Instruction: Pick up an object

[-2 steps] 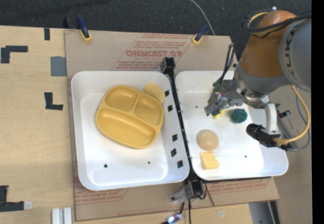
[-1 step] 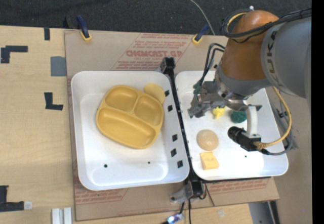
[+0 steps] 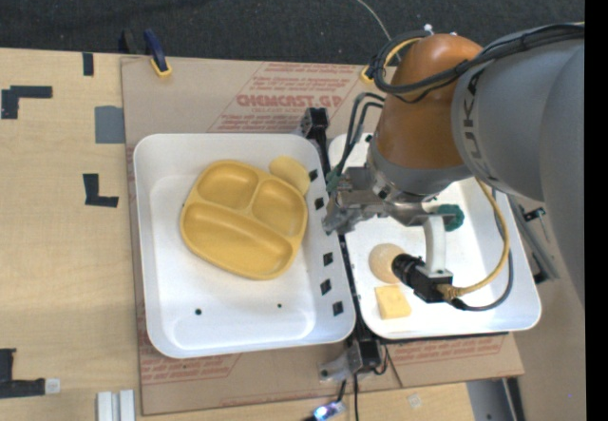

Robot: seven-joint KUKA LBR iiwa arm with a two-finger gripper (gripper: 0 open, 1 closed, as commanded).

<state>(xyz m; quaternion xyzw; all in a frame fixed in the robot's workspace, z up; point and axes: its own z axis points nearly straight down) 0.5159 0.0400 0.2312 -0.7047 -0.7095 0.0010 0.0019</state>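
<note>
No object is picked out by the task, so the likeliest candidates are the ones nearest the arm. A pale round disc, flat and matte like a biscuit, lies in the right bin near its left wall. Just beside it, towards the front rim, sits a small yellow block with squared edges and a smooth face. A small teal piece shows further back, partly hidden by the wrist, and its shape is hard to make out.

The tool hangs over the wall between the two bins, tucked under the orange band of the arm. Whether it is wide or narrow I cannot tell, and nothing can be seen held in it. I judge this to be the approach step, with the grasp not yet made. The next move seems to call for settling squarely over one item. The block offers flat sides, while the thin disc would need a low, careful pinch.

The left bin holds a yellow divided plate, glossy plastic with three moulded compartments. A small rounded yellow piece touches its back edge. Both bins are shallow, white and smooth-walled. They rest on a brown cardboard sheet printed with red lettering, laid on the pale wooden tabletop.
</note>
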